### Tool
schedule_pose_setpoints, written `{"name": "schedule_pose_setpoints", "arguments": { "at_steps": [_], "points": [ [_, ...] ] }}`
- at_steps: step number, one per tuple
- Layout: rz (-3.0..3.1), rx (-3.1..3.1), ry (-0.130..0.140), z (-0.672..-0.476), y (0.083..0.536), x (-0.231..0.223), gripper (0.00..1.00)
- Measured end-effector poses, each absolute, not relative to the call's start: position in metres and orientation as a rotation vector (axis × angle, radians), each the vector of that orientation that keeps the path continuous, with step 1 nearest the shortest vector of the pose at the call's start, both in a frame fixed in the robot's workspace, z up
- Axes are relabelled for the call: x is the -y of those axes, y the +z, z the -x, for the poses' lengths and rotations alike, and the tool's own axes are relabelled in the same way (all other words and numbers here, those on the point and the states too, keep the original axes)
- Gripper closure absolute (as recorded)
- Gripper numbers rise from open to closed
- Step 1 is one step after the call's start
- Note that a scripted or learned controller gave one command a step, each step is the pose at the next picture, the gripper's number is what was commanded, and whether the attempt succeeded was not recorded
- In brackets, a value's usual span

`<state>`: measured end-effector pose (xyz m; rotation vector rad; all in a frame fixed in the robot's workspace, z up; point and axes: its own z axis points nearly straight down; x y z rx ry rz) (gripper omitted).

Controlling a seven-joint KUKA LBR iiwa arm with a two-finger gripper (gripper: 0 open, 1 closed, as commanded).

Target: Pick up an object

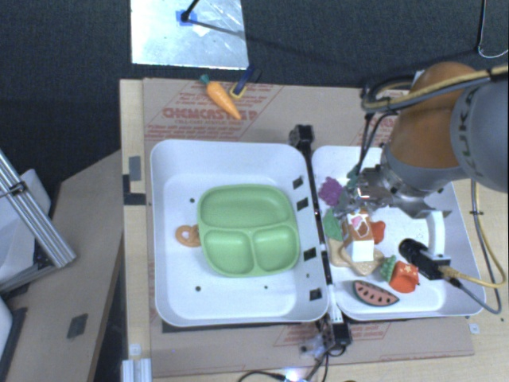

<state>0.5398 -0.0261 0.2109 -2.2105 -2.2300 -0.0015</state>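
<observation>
In the camera view you are looking down at the arm (445, 134) reaching in from the right and hanging its claw (358, 200) over the left half of the right bin (461, 213). The wrist is covering the claw, so you cannot tell whether it is apart or together, and you are not seeing anything gripped in it. The things to pick are lying crowded just below it. A purple toy (330, 189) is sitting just beside the claw on its left, near the wall between the bins. A green toy (332, 226) is lying beneath that. A red-and-white toy (367, 230) is resting right under the claw, touching a white block (362, 251) that is lying on a tan flat piece (345, 256). Nearer the front rim, a watermelon slice (374, 294) is lying flat and a red toy with a green top (402, 277) is sitting just beside it. In the left bin (175, 173) a green divided plate (246, 229) is sitting in the middle with a small brown pretzel (188, 235) touching its left edge. Behind the bins, a toy carrot (223, 99) is lying on the desk (95, 205), well apart from the claw.
</observation>
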Motion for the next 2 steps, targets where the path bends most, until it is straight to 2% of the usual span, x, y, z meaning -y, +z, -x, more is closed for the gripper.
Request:
{"name": "schedule_pose_setpoints", "arguments": {
  "at_steps": [2],
  "points": [
    [2.207, 2.232, -0.002, -0.495, 0.233, -0.077, 1.0]
  ]
}}
